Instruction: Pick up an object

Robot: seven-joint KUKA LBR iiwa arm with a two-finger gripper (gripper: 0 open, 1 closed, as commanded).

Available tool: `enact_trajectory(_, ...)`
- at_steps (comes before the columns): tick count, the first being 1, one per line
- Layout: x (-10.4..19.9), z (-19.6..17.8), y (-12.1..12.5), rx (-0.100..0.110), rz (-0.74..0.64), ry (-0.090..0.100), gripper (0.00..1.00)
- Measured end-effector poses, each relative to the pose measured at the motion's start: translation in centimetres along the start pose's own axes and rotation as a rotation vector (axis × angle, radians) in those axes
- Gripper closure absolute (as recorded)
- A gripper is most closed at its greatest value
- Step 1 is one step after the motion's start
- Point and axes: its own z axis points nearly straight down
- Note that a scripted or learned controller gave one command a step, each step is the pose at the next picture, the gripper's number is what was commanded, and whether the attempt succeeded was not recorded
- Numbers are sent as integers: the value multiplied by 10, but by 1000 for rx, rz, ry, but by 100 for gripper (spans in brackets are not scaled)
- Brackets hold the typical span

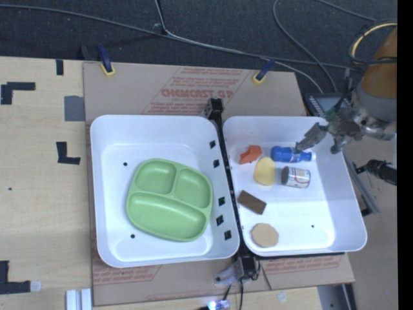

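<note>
Operator, your inventory ran left to right as follows

Left bin (pixel 103 173): you had one green divided plate (pixel 170 199) lying flat near the middle, three compartments facing up.

Divider: a black clip strip (pixel 222 173) ran along the seam where the two bins met.

Right bin (pixel 342 205): you had six small items.
- Orange piece (pixel 250 154), upper left of the group, near the seam.
- Brown block (pixel 251 202), lower down, lying flat and slanted.
- Tan round disc (pixel 264 235), nearest the front wall, well apart from the others.
- Yellow rounded piece (pixel 264 171), in the middle, just beside the can.
- Silver can (pixel 297 177), on its side, right of the yellow piece.
- Blue bottle (pixel 289 154), on its side, just behind the yellow piece and the can.

Gripper (pixel 302 148): it reached in from the right at a slant, its tip sitting at the right end of the blue bottle. You could not tell from this view how its fingers stood, nor whether anything lay between them.

Arm (pixel 377 76): grey with an orange band, above the right bin's far right corner
</note>
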Motion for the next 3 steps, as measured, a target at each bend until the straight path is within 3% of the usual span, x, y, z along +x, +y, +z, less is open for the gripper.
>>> enact_trajectory(1, 1, -8, 3, -13, -4, -3, 0)
enact_trajectory(3, 2, 96, 8, -9, -4, -2, 0)
